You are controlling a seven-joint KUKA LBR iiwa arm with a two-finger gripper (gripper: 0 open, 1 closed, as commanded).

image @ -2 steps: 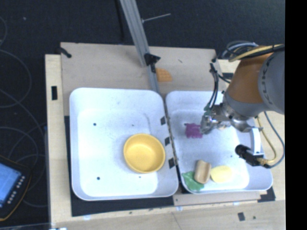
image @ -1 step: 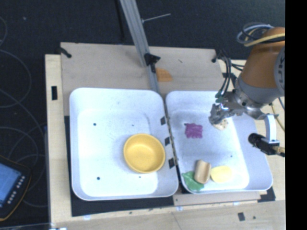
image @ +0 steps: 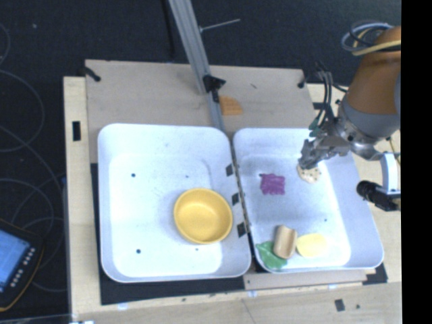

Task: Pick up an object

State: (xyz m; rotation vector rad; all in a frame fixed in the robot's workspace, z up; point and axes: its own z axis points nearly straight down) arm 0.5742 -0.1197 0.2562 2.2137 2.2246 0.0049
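We see the bench (image: 155, 93), a pale wood-coloured top, carrying two shallow white bins side by side w/ a grey metal pole (image: 192, 42) slanting down to the seam between them. The left bin (image: 135, 154) holds one thing, a yellow bowl (image: 202, 215), upright, sitting toward the bin's right-hand near side, close to the divider. The right bin (image: 337, 201) holds the rest. The arm (image: 374, 79) comes in from the right, orange band above a grey wrist, and reaches down over the far-right part of that bin. Its gripper (image: 312, 159) sits just above, maybe touching, a small pale speckled object (image: 310, 175) near the bin's far-right area; we can't tell whether the jaws are spread or closed, and we can't tell if that object is between them. A purple object (image: 272, 183) lies left of that, approx mid-bin, apart from the gripper. Along the near edge: a yellow rounded object (image: 310, 246), a tan cylinder (image: 284, 241) just beside it on its left, and a green object (image: 268, 256) tucked against the cylinder at the near-left corner. Smallest, a small orange piece (image: 230, 106) lies on the bench beyond the bins, next to the pole's base.
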